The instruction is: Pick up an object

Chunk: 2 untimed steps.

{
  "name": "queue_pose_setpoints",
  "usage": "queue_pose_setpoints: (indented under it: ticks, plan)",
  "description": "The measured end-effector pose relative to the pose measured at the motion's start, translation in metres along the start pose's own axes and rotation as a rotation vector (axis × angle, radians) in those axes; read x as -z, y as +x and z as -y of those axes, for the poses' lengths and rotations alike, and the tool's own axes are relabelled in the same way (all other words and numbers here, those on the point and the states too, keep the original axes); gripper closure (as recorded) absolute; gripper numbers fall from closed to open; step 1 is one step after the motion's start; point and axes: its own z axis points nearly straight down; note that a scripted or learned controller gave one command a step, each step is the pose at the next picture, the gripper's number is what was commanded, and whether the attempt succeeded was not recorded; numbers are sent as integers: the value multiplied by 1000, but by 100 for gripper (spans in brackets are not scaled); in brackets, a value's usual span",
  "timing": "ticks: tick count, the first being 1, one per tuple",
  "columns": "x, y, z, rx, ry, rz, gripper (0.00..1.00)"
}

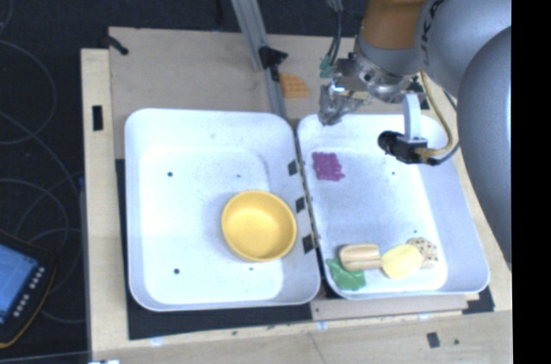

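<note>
1. Arm [430,18]: upper right of frame, cut off by right edge; grey body and orange band covering the far right corner of the right bin [448,268].
2. Gripper [331,114]: upper centre-right, just above the far rim of the right bin, near the divide between bins. Tips small, dark and blurred against the rim. Spread of the pincer: cannot tell. Nothing seen between the tips.
3. Black fitting [405,147] with cable: right of gripper, over the far part of the right bin, hiding some bin floor.
4. Purple piece [328,166]: upper left part of right bin, lying flat, just below the gripper, apart from it. Outline fuzzy; kind of thing hard to make out.
5. Lower edge of right bin, a tight group: tan block [359,256], yellow lump [399,262] touching its right end, speckled item [423,249] behind the lump and partly hidden, green scrap [344,276] partly under the block at the lower left corner.
6. Open room in right bin: bare floor across the middle, between purple piece and the group; right wall partly under the arm.
7. Left bin [155,182]: yellow bowl [258,225] upright at lower right, close to the divide; bare floor over the left and upper parts.
8. Metal rail [245,9]: slanting from top centre down to the junction of the bins, close to the left of the gripper.
9. Orange tag [294,86]: on the bench behind the bins, beside the rail foot.
10. Screen [19,285]: lower left corner, cut off by the frame.
</note>
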Motion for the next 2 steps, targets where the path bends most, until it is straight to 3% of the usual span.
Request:
queue_pose_setpoints:
  ticks: [1, 2]
  plan:
    - [-2, 49, 5, -1, 3, 0, 100]
    - [-6, 106, -9, 0, 1, 0, 100]
